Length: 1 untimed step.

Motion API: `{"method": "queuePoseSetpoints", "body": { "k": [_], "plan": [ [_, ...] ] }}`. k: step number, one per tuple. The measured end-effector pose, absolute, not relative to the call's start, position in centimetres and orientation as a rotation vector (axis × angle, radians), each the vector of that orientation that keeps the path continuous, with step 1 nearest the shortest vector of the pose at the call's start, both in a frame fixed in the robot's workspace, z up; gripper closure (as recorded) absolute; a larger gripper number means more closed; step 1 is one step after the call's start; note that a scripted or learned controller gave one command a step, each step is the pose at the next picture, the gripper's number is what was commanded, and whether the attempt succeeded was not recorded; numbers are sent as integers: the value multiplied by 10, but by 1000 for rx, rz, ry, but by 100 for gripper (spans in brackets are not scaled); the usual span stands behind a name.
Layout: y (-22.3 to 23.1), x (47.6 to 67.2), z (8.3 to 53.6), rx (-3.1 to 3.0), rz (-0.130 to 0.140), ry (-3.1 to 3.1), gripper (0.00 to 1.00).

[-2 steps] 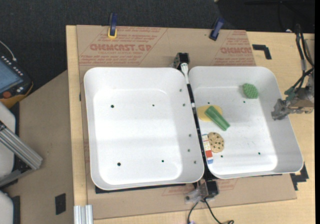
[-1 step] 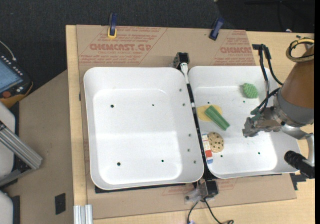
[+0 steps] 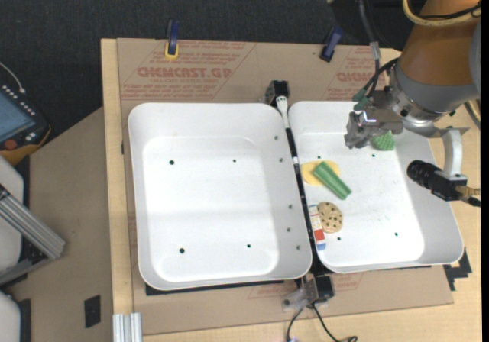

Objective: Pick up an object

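Gripper (image 3: 365, 137) is hanging low over the far part of the right bin (image 3: 428, 237), coming down from the grey wrist with the orange band (image 3: 443, 43) above it. Whether it is gripping anything I cannot tell from this angle. A bright green object (image 3: 384, 141) is sitting just beside the gripper on its right, touching or nearly so (contact not resolvable). Other contents of the right bin are lying near its left wall: a green block (image 3: 333, 179) is resting tilted across a yellow piece (image 3: 309, 172), overlapping it; nearer the camera, a tan round speckled item (image 3: 330, 216) is lying beside a small red, white and blue item (image 3: 319, 237), the two touching or nearly touching. The left bin (image 3: 153, 142) is sitting alongside, its right rim meeting the right bin's left rim. Both bins are resting on a brown cardboard sheet (image 3: 214, 66) held at the far edge by two blue clamps (image 3: 173, 37).
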<state>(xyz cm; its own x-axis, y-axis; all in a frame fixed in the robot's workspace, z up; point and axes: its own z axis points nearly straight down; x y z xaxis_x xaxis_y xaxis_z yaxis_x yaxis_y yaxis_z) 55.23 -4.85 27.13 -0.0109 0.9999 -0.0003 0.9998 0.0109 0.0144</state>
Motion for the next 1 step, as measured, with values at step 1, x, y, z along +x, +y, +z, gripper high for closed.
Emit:
{"method": "queuePoseSetpoints", "body": {
  "k": [1],
  "plan": [
    [35,552,282,2209,8,2232,100]
  ]
}}
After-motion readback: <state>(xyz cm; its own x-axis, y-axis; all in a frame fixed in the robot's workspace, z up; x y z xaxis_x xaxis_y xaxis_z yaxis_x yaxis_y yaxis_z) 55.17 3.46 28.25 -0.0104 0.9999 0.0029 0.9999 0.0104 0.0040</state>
